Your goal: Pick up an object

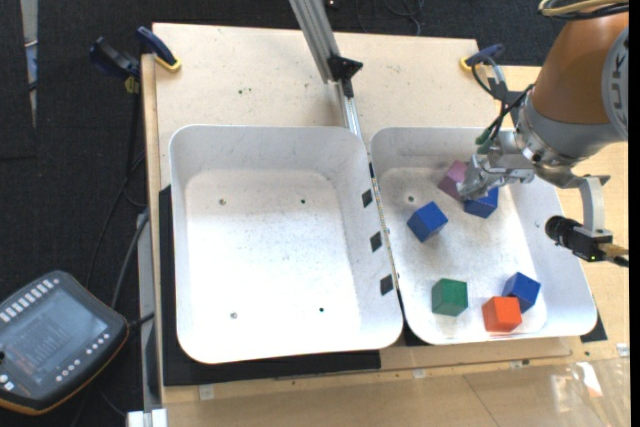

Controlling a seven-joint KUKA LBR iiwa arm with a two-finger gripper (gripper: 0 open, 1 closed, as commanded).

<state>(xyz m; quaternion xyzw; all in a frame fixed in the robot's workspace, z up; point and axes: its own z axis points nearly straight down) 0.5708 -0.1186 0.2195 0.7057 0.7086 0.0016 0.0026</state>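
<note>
The right bin holds several blocks. A blue cube lies near its middle. A green cube, an orange-red cube and another blue cube sit near the front. At the back, a pink-purple block and a dark blue block lie close together. My gripper hangs right over these two, low in the bin, and partly hides both.
The left bin stands beside the right one, across a shared divider. A slanted metal pole comes down to the bins' back edge. Clamps sit at the board's back corners. A teach pendant lies at the lower left.
</note>
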